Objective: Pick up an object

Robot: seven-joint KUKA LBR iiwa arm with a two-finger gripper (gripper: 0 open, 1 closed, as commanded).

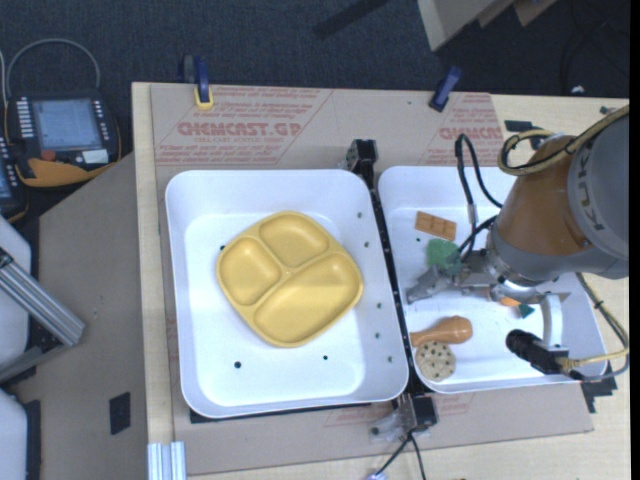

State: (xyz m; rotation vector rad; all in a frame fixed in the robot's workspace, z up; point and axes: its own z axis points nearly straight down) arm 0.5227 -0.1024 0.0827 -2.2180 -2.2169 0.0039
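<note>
Arm [560,218] hides green object [441,254] (partly).

Table [160,268] – tan surface, red lettering along far edge. Two shallow white bins directly on it, side by side, touching along black centre strip – left bin [190,298], right bin [400,183]. Blue clamps [203,83] at far edge.

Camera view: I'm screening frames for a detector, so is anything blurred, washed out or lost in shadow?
Camera view: light is even and soft; the white bins look bright but keep their edges. The yellow plate is sharp, with mild sheen. The cookie and the green object are small and slightly soft. The arm shades the gripper area.
</note>
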